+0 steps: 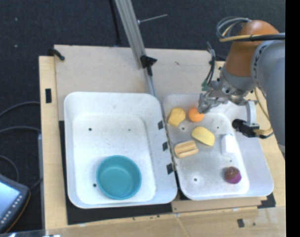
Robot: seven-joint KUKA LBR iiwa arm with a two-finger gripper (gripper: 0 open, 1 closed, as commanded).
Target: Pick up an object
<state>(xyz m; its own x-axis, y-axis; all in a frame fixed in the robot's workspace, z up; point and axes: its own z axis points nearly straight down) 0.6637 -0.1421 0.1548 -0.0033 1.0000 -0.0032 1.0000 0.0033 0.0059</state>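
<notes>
Hovering at the right bin's twelve o'clock edge, the gripper touched the round orange ball, which had no long axis; its finger spread could not be told. That bin also held yellow pieces, a bun, a white block and a purple fruit, while the left bin held a teal bowl.

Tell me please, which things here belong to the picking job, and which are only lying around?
For the job (candidates in the right bin):
- orange ball, next to the gripper
- two yellow pieces
- tan bread-like piece
- white object
- dark purple fruit-like item

Just lying about:
- teal bowl in the left bin
- metal pole
- black cables
</notes>
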